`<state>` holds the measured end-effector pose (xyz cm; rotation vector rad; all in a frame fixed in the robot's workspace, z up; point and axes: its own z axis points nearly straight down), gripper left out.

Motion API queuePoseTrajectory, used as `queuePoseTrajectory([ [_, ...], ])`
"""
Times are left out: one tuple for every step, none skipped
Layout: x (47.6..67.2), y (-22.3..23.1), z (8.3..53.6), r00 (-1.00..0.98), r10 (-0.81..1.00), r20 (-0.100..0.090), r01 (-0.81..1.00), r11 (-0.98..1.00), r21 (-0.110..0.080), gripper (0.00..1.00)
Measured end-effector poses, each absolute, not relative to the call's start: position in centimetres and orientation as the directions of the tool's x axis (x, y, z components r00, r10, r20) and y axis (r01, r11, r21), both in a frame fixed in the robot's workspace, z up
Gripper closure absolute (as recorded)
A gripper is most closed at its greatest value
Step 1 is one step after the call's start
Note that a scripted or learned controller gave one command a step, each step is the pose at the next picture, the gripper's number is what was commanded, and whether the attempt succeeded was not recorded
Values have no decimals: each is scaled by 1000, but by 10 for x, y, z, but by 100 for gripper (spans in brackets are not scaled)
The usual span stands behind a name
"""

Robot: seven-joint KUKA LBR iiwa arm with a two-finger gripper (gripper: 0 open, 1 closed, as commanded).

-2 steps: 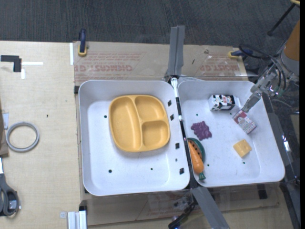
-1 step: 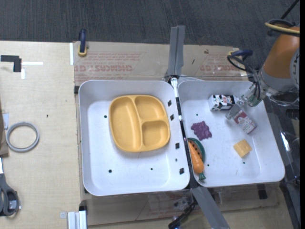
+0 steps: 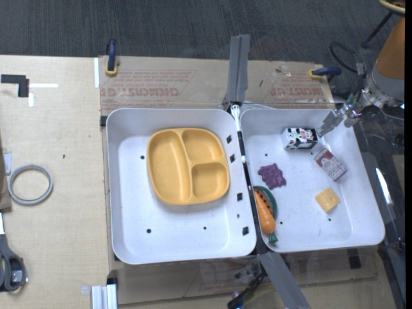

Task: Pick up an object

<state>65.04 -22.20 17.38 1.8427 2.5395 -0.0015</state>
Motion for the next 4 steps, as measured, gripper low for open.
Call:
queuePoseTrajectory([
  [663,-217,114,-246,969,-11,969,246,15,0],
  [664,-215,125,-250,968,-10,968,251,16,100],
  [664,-215,125,-251,968,-10,968,251,16,0],
  [664,-215,125,-251,968,-9,968,251,16,0],
])
